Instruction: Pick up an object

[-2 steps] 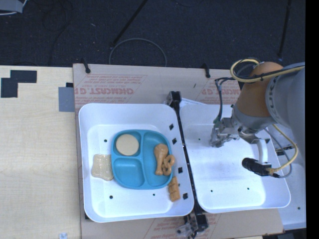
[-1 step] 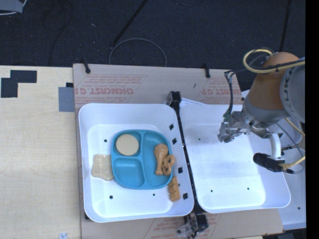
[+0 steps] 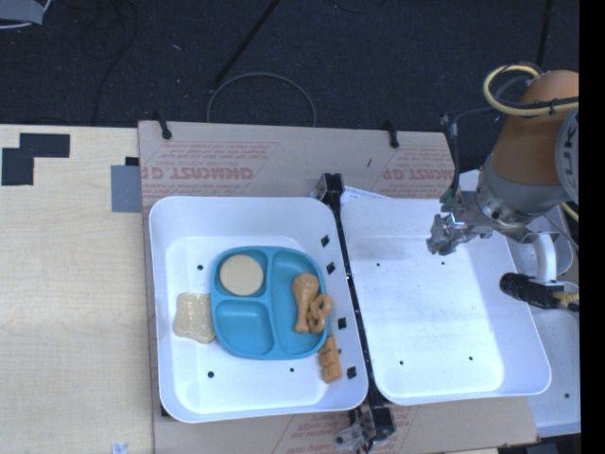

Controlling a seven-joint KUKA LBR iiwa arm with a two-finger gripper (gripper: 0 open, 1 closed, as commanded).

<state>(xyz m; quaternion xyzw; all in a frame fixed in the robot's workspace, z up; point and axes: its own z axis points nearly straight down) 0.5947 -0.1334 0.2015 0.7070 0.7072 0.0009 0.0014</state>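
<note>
A blue divided plate (image 3: 248, 334) lies in the left bin (image 3: 180, 386). A round beige cookie (image 3: 240, 274) sits in its upper left compartment and a tan pretzel-shaped piece (image 3: 310, 302) in its right one. A pale bread slice (image 3: 194, 317) rests on the bin floor left of the plate. A small brown chunk (image 3: 330, 359) lies by the plate's lower right corner. My gripper (image 3: 442, 238) hangs over the upper part of the right bin (image 3: 473, 372), far from all these objects, with nothing seen between its fingers.
A black divider (image 3: 346, 296) runs between the two bins. Cardboard (image 3: 255, 164) lies under both bins, and a wooden bench top (image 3: 66, 291) stretches to the left. The grey arm with its orange band (image 3: 534, 145) stands at the right.
</note>
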